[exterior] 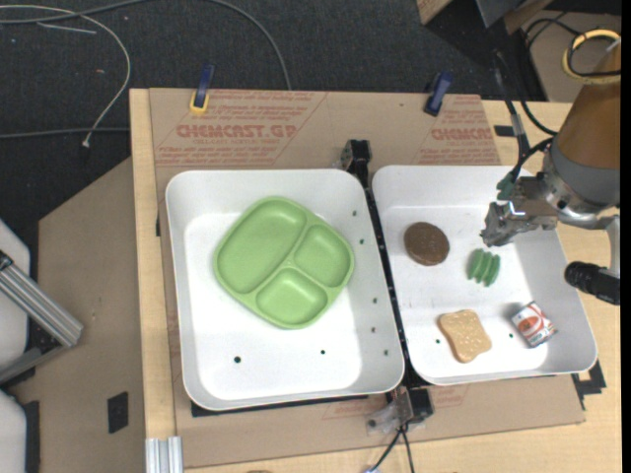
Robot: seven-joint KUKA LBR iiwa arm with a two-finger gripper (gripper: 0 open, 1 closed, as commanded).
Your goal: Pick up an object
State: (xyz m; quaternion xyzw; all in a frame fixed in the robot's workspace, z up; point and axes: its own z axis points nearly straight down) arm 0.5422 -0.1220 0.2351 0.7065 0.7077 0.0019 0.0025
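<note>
1. The grey arm's end effector (501,227) hangs over the right shallow white bin (562,358), just above the small green ridged object (483,266); whether it is released or clenched cannot be told.
2. The round brown cookie-like disc (427,243) lies in the same bin, left of the green ridged object and apart from it.
3. The tan toast-shaped slice (464,334) and the small red-and-white can (531,324) rest near the bin's front.
4. The light green divided plastic plate (285,261) sits in the left white bin (197,363) on the brown cardboard-covered tabletop (246,116).
</note>
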